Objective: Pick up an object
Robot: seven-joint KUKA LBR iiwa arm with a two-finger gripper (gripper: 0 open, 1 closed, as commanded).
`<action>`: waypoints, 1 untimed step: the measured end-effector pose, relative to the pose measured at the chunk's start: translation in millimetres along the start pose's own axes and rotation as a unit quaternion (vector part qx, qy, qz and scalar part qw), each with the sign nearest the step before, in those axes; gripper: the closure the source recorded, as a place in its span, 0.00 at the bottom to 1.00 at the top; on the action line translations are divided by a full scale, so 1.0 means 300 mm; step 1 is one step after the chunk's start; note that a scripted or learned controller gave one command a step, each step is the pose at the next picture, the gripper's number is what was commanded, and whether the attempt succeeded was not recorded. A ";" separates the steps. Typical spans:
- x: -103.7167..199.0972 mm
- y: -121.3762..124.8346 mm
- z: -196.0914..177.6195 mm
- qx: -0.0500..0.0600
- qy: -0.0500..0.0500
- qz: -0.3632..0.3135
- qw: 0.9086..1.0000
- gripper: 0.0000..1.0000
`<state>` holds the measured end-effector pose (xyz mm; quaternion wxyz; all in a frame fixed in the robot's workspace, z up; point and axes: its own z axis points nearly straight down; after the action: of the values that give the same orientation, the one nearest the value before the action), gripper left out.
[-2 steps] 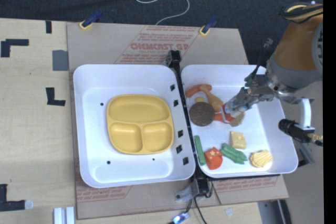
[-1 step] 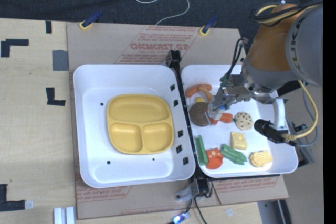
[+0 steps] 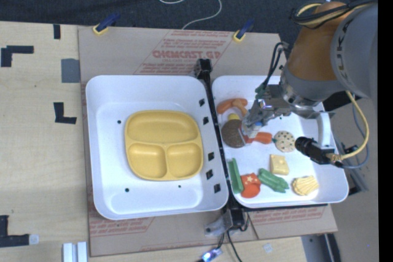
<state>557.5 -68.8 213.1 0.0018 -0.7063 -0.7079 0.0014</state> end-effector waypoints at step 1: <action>-0.010 -0.023 -0.016 0.000 0.000 0.001 1.000 1.00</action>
<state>550.8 -71.8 217.9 0.0019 -0.7067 -0.7075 0.0014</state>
